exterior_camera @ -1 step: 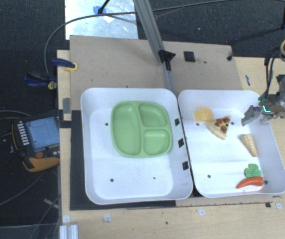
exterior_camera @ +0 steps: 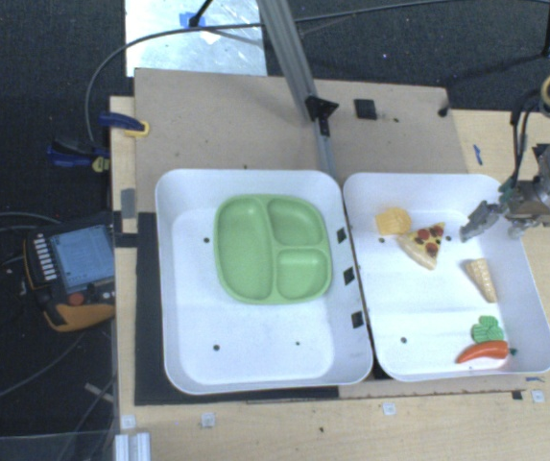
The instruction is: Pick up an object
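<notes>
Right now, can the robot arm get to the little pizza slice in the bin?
Probably yes. The gripper hovers over the right bin, just right of the pizza slice. Nothing lies between them; the yellow piece sits on the slice's far side.

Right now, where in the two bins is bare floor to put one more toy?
Left bin: bare strip below the green plate. Right bin: bare patch between the pizza slice and the carrot. Crowded along the top, near the gripper and the wedge.
</notes>
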Controlling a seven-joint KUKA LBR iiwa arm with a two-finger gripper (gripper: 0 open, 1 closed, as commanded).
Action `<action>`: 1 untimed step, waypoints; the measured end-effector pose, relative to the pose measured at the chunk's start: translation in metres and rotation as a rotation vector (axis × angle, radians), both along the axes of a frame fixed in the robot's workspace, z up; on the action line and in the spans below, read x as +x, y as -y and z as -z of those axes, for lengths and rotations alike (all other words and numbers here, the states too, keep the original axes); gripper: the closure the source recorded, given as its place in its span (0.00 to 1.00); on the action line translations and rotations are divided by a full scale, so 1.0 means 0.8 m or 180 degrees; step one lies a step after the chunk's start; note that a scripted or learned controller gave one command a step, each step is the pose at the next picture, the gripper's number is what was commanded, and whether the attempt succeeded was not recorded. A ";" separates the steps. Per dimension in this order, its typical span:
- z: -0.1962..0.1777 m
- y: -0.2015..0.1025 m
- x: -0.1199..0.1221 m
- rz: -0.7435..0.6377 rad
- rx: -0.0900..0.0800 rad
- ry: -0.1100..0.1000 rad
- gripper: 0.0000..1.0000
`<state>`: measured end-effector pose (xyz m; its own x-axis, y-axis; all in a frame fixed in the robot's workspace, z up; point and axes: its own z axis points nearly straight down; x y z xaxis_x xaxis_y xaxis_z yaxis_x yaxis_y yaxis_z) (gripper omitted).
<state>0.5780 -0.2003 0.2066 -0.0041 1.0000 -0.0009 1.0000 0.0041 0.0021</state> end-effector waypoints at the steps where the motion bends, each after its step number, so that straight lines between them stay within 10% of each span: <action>1: 0.052 0.000 0.006 0.0004 0.0000 -0.0004 0.00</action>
<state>0.5827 -0.2006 0.1650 -0.0028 1.0000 -0.0010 1.0000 0.0028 0.0009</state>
